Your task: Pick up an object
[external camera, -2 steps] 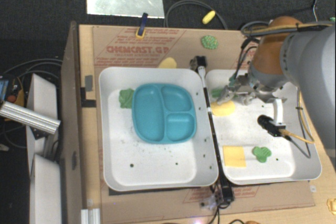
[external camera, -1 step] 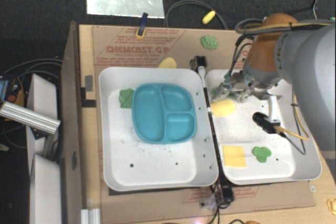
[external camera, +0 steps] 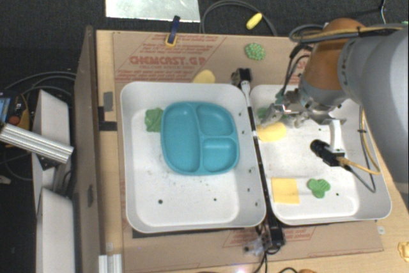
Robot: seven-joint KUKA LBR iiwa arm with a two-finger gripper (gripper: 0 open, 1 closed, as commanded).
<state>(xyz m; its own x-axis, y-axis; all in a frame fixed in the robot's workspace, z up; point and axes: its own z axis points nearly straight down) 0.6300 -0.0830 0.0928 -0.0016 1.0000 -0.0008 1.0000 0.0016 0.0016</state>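
Arm [external camera: 370, 73] reaching in over right bin [external camera: 370, 201]. Tool [external camera: 281, 113] low at bin's upper-left corner, just above yellow piece [external camera: 272, 132]; finger spread impossible to tell. Step: approach, nothing lifted. Next: descend squarely onto yellow piece, clear of bin wall, then close.

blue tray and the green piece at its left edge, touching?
Touching. The camera view shows the green piece butted against the blue tray at its left rim, no white bin floor visible between them.
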